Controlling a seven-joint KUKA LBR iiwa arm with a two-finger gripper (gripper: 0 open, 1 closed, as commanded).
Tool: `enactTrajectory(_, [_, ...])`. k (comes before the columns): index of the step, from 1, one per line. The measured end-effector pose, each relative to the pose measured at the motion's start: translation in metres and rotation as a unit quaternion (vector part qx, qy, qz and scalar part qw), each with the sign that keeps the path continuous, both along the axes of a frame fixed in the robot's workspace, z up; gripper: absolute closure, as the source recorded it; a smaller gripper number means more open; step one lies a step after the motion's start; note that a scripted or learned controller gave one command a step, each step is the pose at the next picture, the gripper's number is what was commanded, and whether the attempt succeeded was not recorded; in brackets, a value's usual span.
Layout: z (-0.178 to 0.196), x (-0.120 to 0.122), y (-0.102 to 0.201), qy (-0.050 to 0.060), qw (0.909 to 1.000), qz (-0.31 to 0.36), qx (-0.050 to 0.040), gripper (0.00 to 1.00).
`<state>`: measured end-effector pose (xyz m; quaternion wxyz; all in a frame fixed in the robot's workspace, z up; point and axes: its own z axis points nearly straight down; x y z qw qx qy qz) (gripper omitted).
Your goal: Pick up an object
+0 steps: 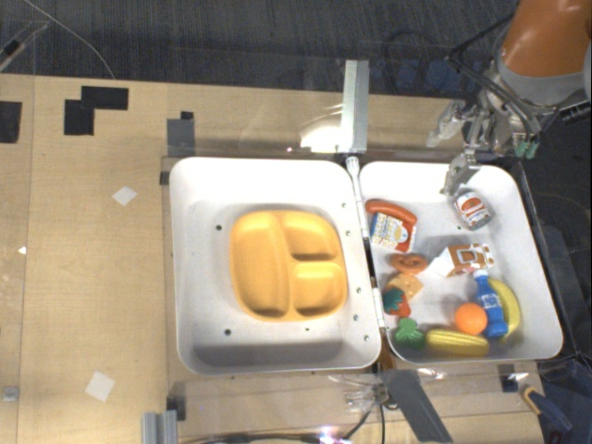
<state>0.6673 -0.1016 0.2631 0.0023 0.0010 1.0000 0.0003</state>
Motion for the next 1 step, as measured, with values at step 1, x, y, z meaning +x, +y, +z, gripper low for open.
enactTrajectory(1, [-0.1136,-0.0036,-0.0193,0.002,0.9923,-0.124,0.0007,0.0])
